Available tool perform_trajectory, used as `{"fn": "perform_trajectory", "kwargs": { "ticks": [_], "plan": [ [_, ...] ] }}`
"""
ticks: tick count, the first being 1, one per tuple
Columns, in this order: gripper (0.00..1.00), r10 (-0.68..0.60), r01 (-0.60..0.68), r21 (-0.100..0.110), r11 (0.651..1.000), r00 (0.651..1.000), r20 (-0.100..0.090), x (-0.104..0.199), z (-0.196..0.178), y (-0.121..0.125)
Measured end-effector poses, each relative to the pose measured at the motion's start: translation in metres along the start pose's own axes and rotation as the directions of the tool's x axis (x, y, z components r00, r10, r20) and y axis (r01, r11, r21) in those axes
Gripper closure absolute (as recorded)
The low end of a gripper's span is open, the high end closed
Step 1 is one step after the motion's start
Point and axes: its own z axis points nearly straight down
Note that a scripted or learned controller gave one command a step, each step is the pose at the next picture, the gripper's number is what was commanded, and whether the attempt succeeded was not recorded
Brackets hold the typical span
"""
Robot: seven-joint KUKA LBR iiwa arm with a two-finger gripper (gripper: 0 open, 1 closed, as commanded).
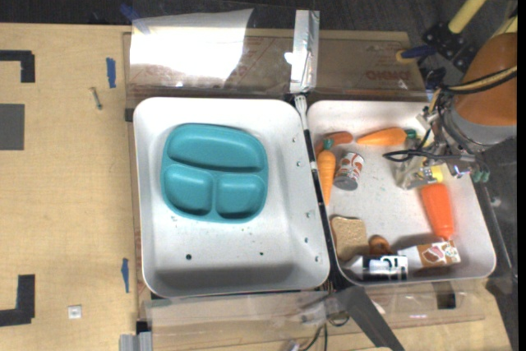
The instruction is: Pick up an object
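My gripper hangs low over the right part of the right bin, under the grey wrist and its orange band. Its tip sits just above the upper end of a long orange carrot-like piece; whether it touches that piece is not clear. Another carrot lies to the gripper's upper left. A white and red can lies further left, next to a third carrot along the bin's left wall.
A bread slice, a small brown item, a black and white bottle and a small carton lie along the right bin's near side. The left bin bears a teal divided plate.
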Motion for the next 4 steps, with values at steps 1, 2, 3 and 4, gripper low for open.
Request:
{"fn": "perform_trajectory", "kwargs": {
  "ticks": [1,2,3,4],
  "plan": [
    [1.00,-0.344,0.344,-0.005,0.939,0.939,0.000,-0.029,0.002,-0.019],
    [1.00,-0.478,0.478,-0.005,0.878,0.878,-0.001,-0.065,0.002,-0.025],
    [1.00,-0.475,0.475,0.002,0.880,0.880,0.012,-0.069,-0.012,-0.025],
    [1.00,-0.617,0.617,-0.006,0.787,0.787,-0.001,-0.066,0.002,-0.016]
  ]
}}
